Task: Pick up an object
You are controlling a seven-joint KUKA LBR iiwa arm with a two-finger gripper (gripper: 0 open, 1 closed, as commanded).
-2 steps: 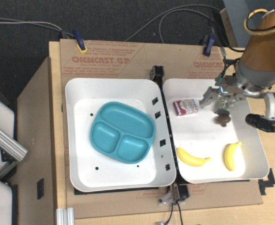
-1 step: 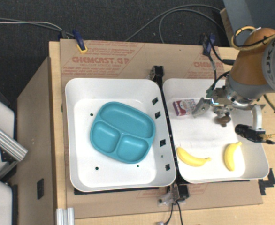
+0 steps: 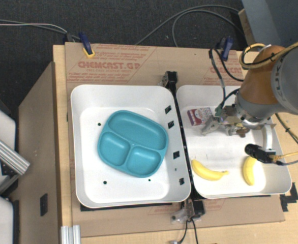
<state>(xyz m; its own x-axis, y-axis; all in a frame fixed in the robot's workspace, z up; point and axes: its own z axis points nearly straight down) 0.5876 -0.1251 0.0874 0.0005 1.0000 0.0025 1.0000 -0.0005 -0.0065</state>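
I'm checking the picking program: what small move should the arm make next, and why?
Probably lower the gripper slightly toward the red-and-white packet: it sits beside the packet in the right bin, holding nothing visible. The two bananas lie farther off.

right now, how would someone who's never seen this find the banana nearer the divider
Start at the right-hand white bin. Along its near edge lie two bananas; take the one by the rail between the bins. It lies lengthwise and curved, while the other banana stands nearly upright near the bin's outer side.

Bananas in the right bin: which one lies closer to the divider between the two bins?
The long banana, lying crosswise near the divider. The other banana lies nearer the bin's outer edge.
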